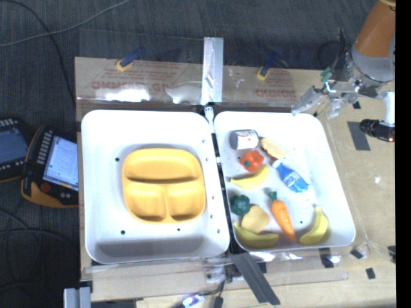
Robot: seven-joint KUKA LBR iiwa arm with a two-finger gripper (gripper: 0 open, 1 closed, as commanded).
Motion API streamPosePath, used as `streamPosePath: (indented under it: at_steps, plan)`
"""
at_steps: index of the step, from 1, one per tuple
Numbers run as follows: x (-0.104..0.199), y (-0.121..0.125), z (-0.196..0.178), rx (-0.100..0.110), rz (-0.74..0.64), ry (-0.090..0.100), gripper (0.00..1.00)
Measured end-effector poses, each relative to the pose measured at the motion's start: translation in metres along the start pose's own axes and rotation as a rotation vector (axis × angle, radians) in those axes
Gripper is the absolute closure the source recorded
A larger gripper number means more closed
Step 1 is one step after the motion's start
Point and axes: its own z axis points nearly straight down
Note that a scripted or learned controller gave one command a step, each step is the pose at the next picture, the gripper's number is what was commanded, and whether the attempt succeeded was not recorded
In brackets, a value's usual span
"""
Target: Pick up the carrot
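Orange carrot [282, 215] lies well below jaws [316, 103].

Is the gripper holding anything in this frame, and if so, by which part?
Nothing is held. The gripper hangs over the top right corner of the right bin, while the carrot lies apart from it among the other toys.

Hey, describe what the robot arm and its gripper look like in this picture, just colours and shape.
The arm enters at the upper right: a rounded orange band above a grey wrist section. Below it sits the gripper, a small assembly of pale grey metal parts with a tiny green spot near its top. Thin dark cables run beside the wrist. Finer detail is too small to tell.
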Motion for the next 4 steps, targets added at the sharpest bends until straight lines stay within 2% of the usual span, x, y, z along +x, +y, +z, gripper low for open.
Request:
streamPosePath:
  at_steps: [1, 2, 3, 4]
  plan:
    - [0.086, -0.049, 0.083, 0.001, -0.136, 0.001, 0.00]
    - [0.081, -0.120, 0.150, -0.011, -0.163, -0.002, 0.00]
    - [0.028, -0.178, 0.150, -0.015, -0.101, -0.007, 0.00]
    - [-0.010, -0.176, 0.149, -0.015, -0.513, 0.000, 0.00]
